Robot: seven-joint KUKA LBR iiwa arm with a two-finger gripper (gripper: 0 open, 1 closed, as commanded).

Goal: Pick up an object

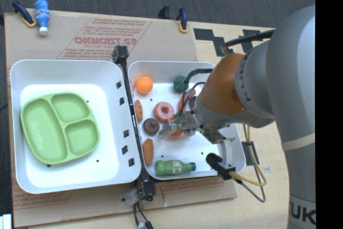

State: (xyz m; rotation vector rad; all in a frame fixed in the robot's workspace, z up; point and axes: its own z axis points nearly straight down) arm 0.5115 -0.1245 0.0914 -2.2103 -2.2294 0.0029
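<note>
Here, from the overhead camera, the gripper (174, 128) sits low in the right bin (234, 154), just beside the brown doughnut (151, 126) and the pink doughnut (163, 111), over something red I cannot identify. Whether it is clenched or released, I cannot tell. A good pick probably means centring on one item, clear of the green bottle (174, 167) and orange ball (143, 85).

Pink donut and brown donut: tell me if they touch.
Cannot tell. In the camera view the pink donut and brown donut sit edge to edge, no plain gap or contact.
</note>
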